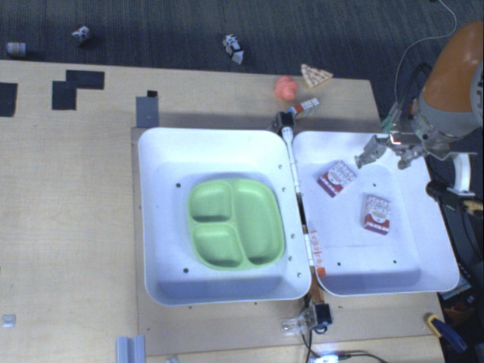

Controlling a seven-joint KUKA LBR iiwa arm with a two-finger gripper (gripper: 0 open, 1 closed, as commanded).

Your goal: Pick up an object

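Start at the left of the counter (68, 225): the wood there carries nothing the arm can use, only dark tape patches near the far edge, which look like markers rather than targets.

Next comes the left bin (155, 203), and in it a green divided tray (236, 222) lying flat and roughly centred. It sits low and wide, so you should judge it a poor candidate for a two-finger pinch; it is likely there as a drop place or as clutter.

Behind the seam between the bins, on the counter, you have an orange ball (286, 88) and a wedge-shaped toy (316, 75), both outside the bins and probably out of play.

Move into the right bin (423, 278). Two small red-and-white packets lie flat on its floor: the nearer-left packet (336, 178) is turned at an angle, the right packet (376, 213) is more upright in the view and a little apart from it. These are your likely pick targets, since each is small enough to fit between the jaws.

Furthest right, the gripper (389, 153) hangs over the far part of the right bin, just beyond the angled packet. Its jaws stand spread apart and hold nothing. Nothing is lifted yet. I judge the arm is poised to descend; the angled packet is the closest choice, though its tilt may call for a wrist turn.
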